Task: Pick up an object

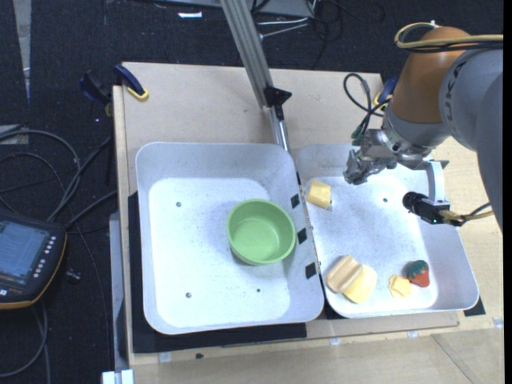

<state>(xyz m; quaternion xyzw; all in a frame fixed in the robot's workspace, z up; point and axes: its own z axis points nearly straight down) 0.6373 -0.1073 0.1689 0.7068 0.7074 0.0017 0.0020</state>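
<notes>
My gripper hangs over the upper part of the right bin, with nothing seen between its fingers. A small pale yellow block lies to its lower left, near the bin's left wall. At the bin's front lie a pair of yellow pieces, a smaller yellow piece and a red strawberry-like toy. A green bowl stands upright in the left bin.
A slanted metal pole comes down to the ridge between the two bins. Black clips sit along that ridge. A cable with a black connector dangles from the arm over the right bin.
</notes>
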